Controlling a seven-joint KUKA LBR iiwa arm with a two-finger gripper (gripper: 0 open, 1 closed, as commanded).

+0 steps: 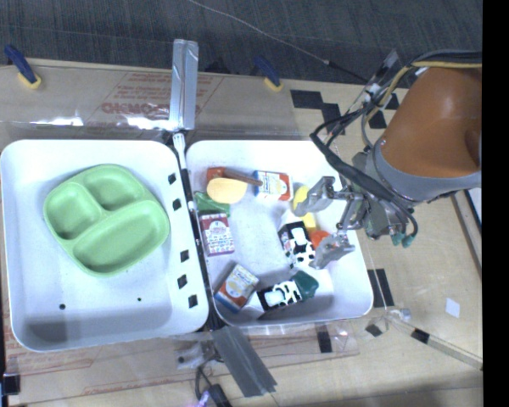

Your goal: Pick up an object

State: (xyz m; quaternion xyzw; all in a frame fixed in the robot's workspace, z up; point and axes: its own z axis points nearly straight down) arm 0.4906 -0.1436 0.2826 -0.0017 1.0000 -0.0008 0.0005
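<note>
The nearest candidate is the cow toy [298, 244], a small black-and-white figure lying in the right bin [356, 299] toward its right side, just beside the gripper [329, 220]. It looks like hard moulded plastic — light, stiff, probably a little slick, with an uneven outline that offers few flat faces. My judgement is that the best hold is across its body at the narrowest part, not on head or legs, where the fingers could skid off.

Around it the bin is crowded. A second cow [282, 295] lies near the front wall, touching a dark green piece [309, 285]. A small carton [237, 286] leans at the front left, a red packet [216, 233] lies flat by the divider, and toward the back sit a yellow fruit [226, 190] and a juice box [274, 184]. A yellow piece [300, 198] and something orange [321, 237] lie right under the gripper, partly hidden. The boxes would likely be light and slightly crushable; the flat packet would be hard to get under.

The gripper hangs low over the bin's right side with its two fingers spread apart, one toward the back and one toward the front, nothing between them. The left bin [17, 227] holds a green divided plate [108, 218], well apart from the arm [428, 125].
</note>
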